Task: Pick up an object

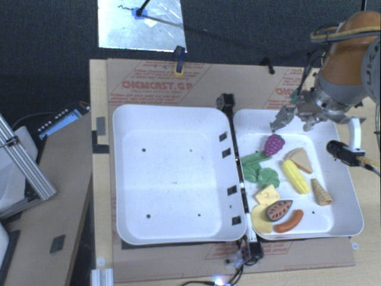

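A brown cardboard sheet [196, 79] with red print lies under both white bins. Beyond its far edge sits a shiny foil square [140, 16], a yellow clamp [178, 61] at the edge between them. Left of the cardboard stands an aluminium rail [24, 165]

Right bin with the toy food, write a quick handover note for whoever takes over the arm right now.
Claw: open, holding nothing, hovering over the far part of the right bin.
Items, all in the right bin: purple grapes nearest the claw, green leafy piece, corn cob, bread wedge, ice cream cone, cheese, sausage.
Done: no pick yet.
Left: descend, close on one item, lift. Grapes look easiest.
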Motion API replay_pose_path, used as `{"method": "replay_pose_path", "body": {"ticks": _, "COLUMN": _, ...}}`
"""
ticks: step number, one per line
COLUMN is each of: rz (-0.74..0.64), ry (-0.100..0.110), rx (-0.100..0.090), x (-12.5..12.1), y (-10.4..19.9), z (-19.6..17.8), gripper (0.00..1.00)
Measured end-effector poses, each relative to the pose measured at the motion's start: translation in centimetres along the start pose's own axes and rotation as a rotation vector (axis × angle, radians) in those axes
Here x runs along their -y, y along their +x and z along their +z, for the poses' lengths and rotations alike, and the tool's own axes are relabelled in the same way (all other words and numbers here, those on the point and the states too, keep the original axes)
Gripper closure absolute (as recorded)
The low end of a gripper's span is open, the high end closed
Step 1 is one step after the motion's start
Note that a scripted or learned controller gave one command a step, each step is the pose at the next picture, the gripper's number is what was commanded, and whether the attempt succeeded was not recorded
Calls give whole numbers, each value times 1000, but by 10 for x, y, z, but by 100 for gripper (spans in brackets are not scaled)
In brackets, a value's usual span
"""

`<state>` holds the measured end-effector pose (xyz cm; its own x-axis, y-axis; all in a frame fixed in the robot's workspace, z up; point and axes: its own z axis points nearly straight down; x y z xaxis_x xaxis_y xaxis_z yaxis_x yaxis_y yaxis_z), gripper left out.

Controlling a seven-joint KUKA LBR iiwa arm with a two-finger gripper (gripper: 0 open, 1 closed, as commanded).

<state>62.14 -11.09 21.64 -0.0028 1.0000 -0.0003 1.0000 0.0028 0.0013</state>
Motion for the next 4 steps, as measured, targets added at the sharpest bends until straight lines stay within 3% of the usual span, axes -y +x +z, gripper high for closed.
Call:
{"method": "replay_pose_path", "body": {"ticks": 1, "rz": 10, "ry": 14, "rx": -1, "x": 102, "y": -58, "z": 81, "gripper": 0}}
{"method": "replay_pose_path", "body": {"ticks": 2, "rz": 2, "ry": 5, "rx": -3, "x": 137, "y": -32, "z": 132, "gripper": 0}}
{"method": "replay_pose_path", "body": {"ticks": 3, "rz": 1, "ry": -2, "rx": 0, "x": 134, "y": -33, "z": 119, "gripper": 100}}
{"method": "replay_pose_path", "body": {"ticks": 4, "rz": -14, "ry": -21, "rx": -2, "x": -9, "y": 50, "z": 25, "gripper": 100}}
